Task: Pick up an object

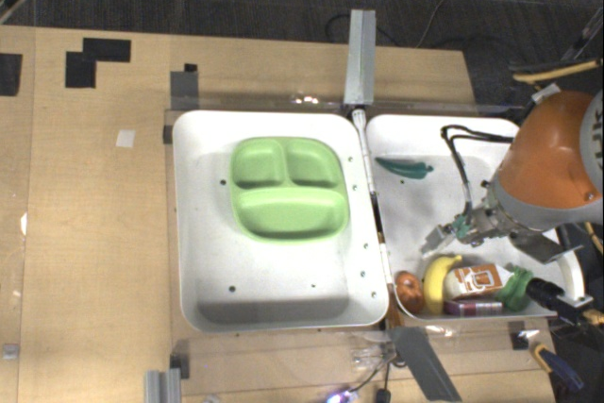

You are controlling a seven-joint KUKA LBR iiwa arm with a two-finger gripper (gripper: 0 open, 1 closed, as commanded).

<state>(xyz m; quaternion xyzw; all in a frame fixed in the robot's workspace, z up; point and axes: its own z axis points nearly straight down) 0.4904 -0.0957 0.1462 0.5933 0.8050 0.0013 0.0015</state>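
Several small things crowd the near edge of the right bin (406, 203): a banana (438, 280), a brown carton (475, 278), a green toy (516, 287). My gripper (457, 229) hangs just above the banana; I cannot tell how its tips stand. I'd drop straight onto the banana, clear of the carton touching it.

Two white bins (203, 231) sit side by side on the surface (85, 203). One green divided plate (288, 187) lies in the left bin. The right bin holds one teal piece (406, 168), one banana (437, 280), one brown round item (408, 285), one bottle (477, 282) and one green item (516, 287).
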